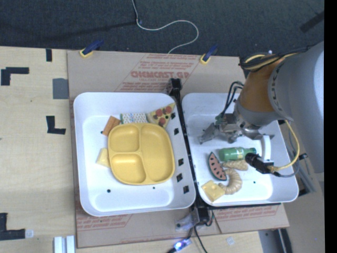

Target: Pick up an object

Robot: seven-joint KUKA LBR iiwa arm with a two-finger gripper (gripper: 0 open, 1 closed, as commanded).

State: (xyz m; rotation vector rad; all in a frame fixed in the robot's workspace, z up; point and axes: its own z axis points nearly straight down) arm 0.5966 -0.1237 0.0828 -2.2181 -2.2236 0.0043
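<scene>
one yellow plate [141, 153], one green bottle [235, 153], one watermelon slice [217, 166].

Looks like a robotics lab, not a home: two white bins [84, 141] clamped on a cardboard sheet [158, 73] over a wooden bench w/ black tape marks [52, 125], dark carpet [63, 9] behind, loose white cable [168, 28], industrial arm [279, 88] w/ exposed wiring.
</scene>
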